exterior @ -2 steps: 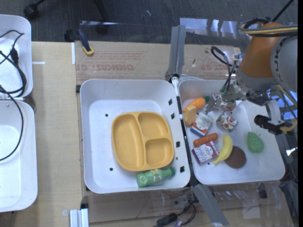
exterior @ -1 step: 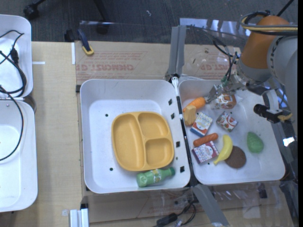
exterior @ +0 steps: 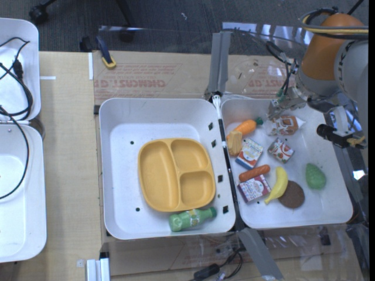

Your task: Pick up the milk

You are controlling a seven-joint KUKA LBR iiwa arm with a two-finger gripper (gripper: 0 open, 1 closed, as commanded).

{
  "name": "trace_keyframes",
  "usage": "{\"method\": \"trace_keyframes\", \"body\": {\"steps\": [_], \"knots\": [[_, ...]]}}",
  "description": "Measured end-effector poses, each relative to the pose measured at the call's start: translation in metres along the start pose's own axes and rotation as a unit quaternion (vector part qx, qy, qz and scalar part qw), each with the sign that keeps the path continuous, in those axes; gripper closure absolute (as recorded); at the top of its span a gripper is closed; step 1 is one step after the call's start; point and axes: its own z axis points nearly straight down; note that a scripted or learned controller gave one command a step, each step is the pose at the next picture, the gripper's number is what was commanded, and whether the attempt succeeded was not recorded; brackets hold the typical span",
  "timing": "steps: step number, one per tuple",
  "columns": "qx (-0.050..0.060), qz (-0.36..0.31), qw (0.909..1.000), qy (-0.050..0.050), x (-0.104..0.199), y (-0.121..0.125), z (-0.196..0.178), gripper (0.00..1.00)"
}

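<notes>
One hand (exterior: 285, 105) hangs over the far part of the right bin (exterior: 345, 209), under the grey arm with its orange band (exterior: 327, 50); I cannot tell if it is apart or together, because its metal parts blur into each other. Directly below the hand, and seeming to touch it, lies a small pale carton (exterior: 286, 124) with a brown and red print. Which carton is the milk I cannot say for sure. A second carton (exterior: 280, 151) sits a little nearer, a white, red and blue one (exterior: 250, 153) lies to its left, and another (exterior: 254, 188) lies near the front, beside the banana (exterior: 278, 184). Their labels are too small to read.

Around them lie a carrot (exterior: 245, 127), a yellow bread-like piece (exterior: 235, 142), a red sausage (exterior: 254, 172), a brown disc (exterior: 292, 194) and a green fruit (exterior: 315, 175).

The left bin (exterior: 117, 174) holds a yellow divided plate (exterior: 176, 174) and a green bottle (exterior: 191, 218). Red mirrored letters on the worktop (exterior: 64, 157) behind it are not legible.
</notes>
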Motion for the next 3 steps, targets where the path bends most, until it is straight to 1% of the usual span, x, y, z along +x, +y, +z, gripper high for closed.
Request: {"method": "trace_keyframes", "body": {"steps": [1,2,3], "knots": [[0.003,0.0,1.0,0.001,0.001,-0.002,0.004,0.0],[0.019,-0.031,0.9993,0.012,-0.015,-0.063,0.03,0.0],[0.017,-0.029,0.9994,0.011,-0.017,-0.063,0.02,1.0]]}}
